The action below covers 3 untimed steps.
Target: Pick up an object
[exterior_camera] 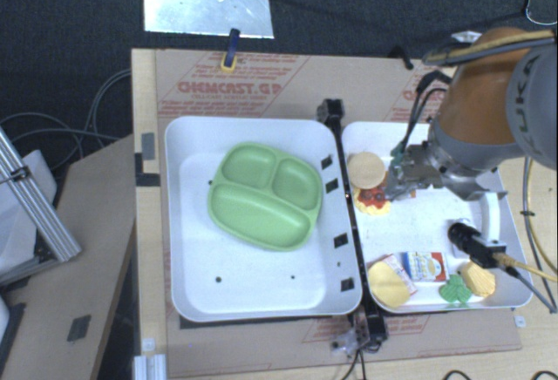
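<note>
Hanging low over the right white bin (499,214) near its left wall, the claw (392,186) is seen just beside a small red-and-yellow toy piece (373,202), which lies toward the bin's left edge below a round tan disc (366,169). Whether the claw is parted or closed cannot be told, and nothing is seen held.
</note>
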### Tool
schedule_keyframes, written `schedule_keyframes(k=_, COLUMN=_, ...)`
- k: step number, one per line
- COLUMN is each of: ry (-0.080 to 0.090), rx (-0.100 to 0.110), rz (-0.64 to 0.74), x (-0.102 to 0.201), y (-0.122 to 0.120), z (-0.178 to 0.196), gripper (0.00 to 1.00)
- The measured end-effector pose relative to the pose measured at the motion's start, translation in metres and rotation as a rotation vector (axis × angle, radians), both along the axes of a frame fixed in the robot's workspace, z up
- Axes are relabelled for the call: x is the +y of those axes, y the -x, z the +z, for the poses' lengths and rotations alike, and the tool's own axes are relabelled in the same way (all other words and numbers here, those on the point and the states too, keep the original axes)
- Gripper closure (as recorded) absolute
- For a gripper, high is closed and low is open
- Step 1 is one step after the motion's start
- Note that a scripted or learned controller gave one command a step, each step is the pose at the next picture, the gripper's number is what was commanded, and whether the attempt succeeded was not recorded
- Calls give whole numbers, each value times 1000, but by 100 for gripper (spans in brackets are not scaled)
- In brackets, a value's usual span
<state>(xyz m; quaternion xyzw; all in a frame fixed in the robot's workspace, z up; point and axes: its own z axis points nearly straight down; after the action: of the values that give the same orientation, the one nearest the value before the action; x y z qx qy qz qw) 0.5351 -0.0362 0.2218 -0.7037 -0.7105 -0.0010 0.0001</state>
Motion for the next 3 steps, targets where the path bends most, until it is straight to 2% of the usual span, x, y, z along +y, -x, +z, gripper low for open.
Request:
schedule_keyframes(k=1, ry=0, rx=1, rz=-1, x=41, y=14, z=-3, gripper=100)
schedule_keyframes(k=2, ry=-1, rx=2, rz=1, x=95, y=38, z=-5, gripper=100)
schedule_keyframes(k=3, ry=1, rx=0, rz=-3, x=115, y=33, z=9, gripper=100)
